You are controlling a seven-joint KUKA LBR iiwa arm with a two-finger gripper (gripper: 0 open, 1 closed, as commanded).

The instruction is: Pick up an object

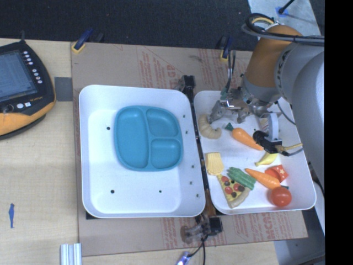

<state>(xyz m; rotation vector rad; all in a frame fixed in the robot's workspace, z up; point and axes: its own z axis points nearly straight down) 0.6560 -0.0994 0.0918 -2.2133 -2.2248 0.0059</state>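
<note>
My pincer (227,110) hangs low at the back of the right bin (306,203), because the toy food is piled there. It looks open with nothing in it. The croissant (208,127) lies just beside it, easy to reach.

Both white bins, the left bin (94,148) and the right bin (300,175), are looking like smooth plastic with a soft sheen. The blue tray (148,137) is showing a matt plastic face. The toy tomato (281,196) and carrot (246,138) are gleaming like glossy plastic. The gripper (229,110) is appearing as bare dull metal. The bench (38,192) is showing pale wood grain, and brown cardboard (259,225) is lying flat and matt.
</note>
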